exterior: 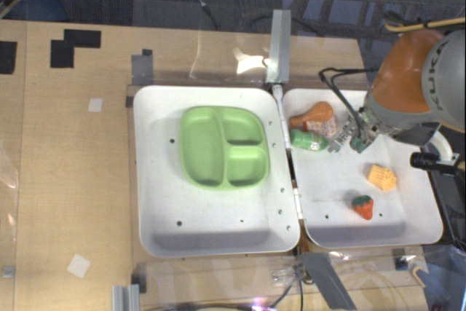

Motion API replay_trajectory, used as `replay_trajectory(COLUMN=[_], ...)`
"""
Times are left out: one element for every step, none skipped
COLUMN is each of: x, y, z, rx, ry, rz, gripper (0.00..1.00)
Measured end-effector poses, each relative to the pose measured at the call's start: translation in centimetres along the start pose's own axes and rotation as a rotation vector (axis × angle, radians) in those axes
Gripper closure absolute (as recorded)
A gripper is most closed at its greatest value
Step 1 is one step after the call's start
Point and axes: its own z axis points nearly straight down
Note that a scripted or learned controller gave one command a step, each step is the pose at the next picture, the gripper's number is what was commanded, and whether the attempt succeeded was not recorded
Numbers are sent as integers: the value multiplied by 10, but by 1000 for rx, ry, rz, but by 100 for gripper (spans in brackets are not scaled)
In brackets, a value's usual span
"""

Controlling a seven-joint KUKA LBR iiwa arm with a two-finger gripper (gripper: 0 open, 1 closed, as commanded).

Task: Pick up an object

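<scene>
Camera view: my gripper (348, 136) hovers low by the right bin's (408, 229) far-left corner; jaw state unclear, nothing lifted yet.

Right bin's (415, 229) near half lies open around yellow block (382, 177) and strawberry (362, 206)

Green tray (222, 148), white bins (167, 229).

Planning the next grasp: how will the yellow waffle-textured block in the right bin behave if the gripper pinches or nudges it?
The yellow waffle-textured block looks flat-sided, so it probably slides rather than rolls. Its ridged surface should offer some grip. It seems small and likely light, lying apart from its neighbours.
</scene>
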Motion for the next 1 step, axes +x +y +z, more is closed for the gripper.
replay_trajectory(x=[28], y=[53], z=[-66], rx=[24], ry=[36], rz=[207], gripper=[100])
